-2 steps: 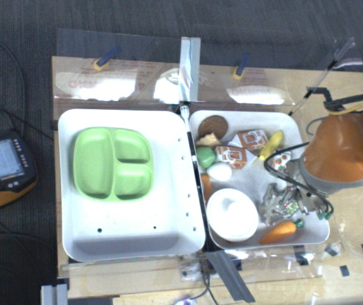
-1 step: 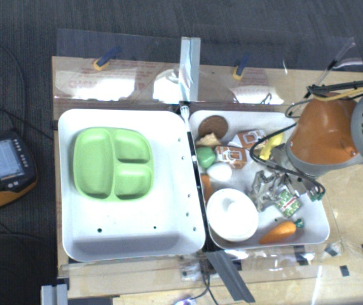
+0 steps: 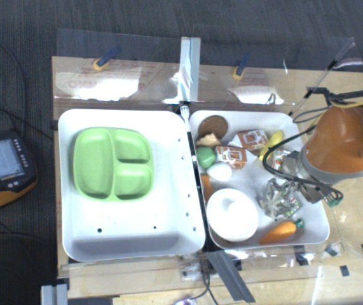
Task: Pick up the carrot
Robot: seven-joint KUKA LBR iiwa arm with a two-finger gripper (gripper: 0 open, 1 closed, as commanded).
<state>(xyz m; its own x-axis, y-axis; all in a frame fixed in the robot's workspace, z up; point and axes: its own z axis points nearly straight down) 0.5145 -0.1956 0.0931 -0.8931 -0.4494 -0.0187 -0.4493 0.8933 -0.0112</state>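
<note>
Carrot (image 3: 278, 232) in right bin (image 3: 315, 234)

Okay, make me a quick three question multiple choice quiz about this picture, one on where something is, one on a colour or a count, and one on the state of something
1. Where does the carrot lie?
A. on the green plate
B. near the right bin's front right corner
C. on the bench outside the bins

2. How many compartments has the green divided plate?
A. two
B. three
C. five

3. How does the gripper stand to the carrot?
A. above the bin, close to the carrot, not holding it
B. lifting it over the left bin
C. pressing it onto the white bowl

Answers: 1 B, the carrot lies by the front wall beside the white bowl. 2 B, one long section and two smaller ones. 3 A, the carrot lies on the bin floor, apart from the gripper.
</note>
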